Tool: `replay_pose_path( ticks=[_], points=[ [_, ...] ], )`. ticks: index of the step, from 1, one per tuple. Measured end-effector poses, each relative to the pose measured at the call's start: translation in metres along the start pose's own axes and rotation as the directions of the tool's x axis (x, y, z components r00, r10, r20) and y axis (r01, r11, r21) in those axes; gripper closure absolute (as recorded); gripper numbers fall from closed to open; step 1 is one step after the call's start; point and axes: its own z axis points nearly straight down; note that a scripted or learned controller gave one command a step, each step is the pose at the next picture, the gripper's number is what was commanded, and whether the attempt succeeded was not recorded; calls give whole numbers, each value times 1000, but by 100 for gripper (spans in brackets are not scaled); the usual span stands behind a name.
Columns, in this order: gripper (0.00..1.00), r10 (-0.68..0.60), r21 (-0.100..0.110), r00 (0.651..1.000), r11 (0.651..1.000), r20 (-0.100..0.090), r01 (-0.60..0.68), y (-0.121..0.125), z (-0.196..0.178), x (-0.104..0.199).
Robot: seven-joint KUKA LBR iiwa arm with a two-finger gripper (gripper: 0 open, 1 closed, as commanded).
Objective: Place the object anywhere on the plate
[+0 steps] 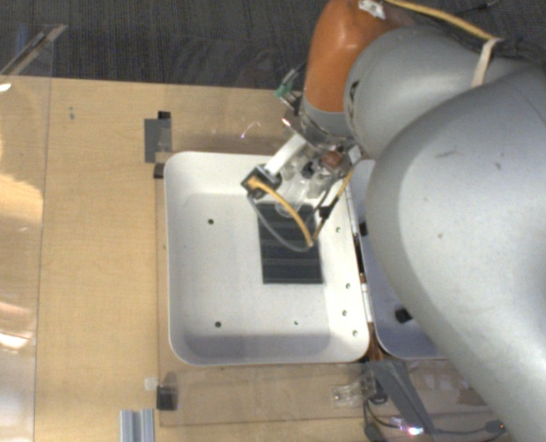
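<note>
Smooth white plastic bin (194,274), matt pale wood bench (88,247) — glossy grey arm (457,182), ribbed dark plate (291,251)

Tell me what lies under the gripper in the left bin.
Under the gripper, a dark ribbed rectangular thing lies on the left bin's white floor. Its upper end is covered by the gripper. The arm hides most of the right bin.

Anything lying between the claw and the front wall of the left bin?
In the camera view, just bare white floor of the left bin runs from the claw to the front wall; nothing lies there.
</note>
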Motion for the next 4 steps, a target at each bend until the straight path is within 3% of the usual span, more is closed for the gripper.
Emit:
replay_pose_path(
  ticks=[1,2,3,4],
  points=[
    [100,64,0,998,998,0,-64,-32,-25,32],
    [100,-402,2,916,916,0,402,-77,3,61],
    [100,-784,-6,621,621,0,784,-72,-199,81],
    [100,-952,-1,305,305,0,952,-71,-94,81]
  ],
)
